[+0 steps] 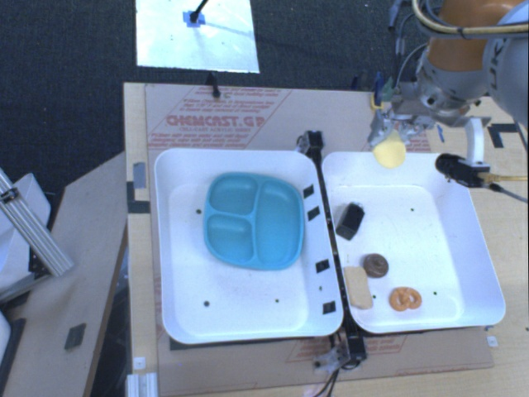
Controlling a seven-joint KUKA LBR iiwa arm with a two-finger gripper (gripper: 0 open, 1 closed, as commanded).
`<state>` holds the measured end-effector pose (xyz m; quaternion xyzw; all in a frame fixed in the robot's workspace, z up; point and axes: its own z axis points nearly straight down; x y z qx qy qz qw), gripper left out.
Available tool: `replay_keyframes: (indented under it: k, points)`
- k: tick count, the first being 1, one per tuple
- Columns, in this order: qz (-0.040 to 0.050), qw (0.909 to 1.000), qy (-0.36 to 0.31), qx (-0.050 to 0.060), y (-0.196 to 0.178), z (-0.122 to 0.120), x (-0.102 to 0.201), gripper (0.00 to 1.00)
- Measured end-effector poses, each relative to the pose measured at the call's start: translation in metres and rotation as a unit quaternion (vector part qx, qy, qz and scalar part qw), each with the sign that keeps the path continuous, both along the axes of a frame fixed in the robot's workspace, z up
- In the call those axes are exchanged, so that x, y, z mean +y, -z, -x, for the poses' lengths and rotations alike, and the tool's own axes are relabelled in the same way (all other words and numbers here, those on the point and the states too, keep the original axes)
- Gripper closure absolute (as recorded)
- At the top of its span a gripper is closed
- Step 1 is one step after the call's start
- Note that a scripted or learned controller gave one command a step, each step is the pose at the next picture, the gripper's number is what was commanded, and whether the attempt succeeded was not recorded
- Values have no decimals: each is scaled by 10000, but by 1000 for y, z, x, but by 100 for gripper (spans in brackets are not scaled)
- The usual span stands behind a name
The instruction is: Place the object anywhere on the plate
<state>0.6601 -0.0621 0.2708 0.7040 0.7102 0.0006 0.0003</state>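
Observation:
A blue plate with three compartments lies in the left bin. My gripper hangs over the back rim of the right bin, near its far left corner. It is shut on a small round yellow object, which sticks out below the fingers. The plate is well to the left of the gripper and nearer the front, across the divider between the bins.
In the right bin lie a black block, a brown doughnut-shaped piece, a tan cracker-like piece and an orange pretzel-like piece. A row of black clips runs along the divider.

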Motion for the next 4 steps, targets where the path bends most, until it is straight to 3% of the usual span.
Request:
replay_keyframes:
  k: [3,4]
  points:
    - [-8,10000,-6,7,49,14,156,100]
    - [-12,10000,-14,-4,40,20,218,100]
